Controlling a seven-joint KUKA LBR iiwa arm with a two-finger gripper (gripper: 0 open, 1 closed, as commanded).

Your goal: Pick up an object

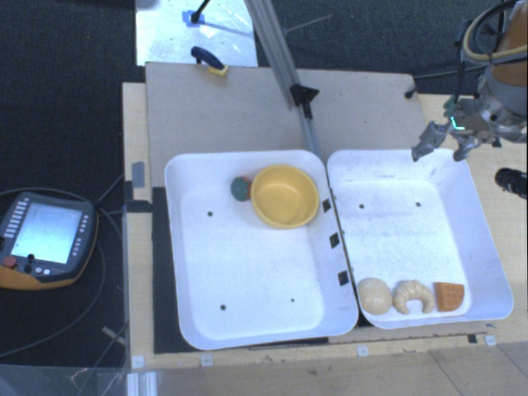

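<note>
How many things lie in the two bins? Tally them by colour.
Yellow: 1, the bowl
Green: 1, the small ball
Cream: 2, the round roll and the croissant
Orange: 1, the wedge
Total: 5

My grey gripper (442, 148), two white bins (247, 320) — left one with my yellow bowl (285, 196) and a dark green ball (240, 189), right one with a cream bun (374, 295), pale croissant (414, 296), orange-brown block (449, 296) — tan bench (214, 106).
</note>
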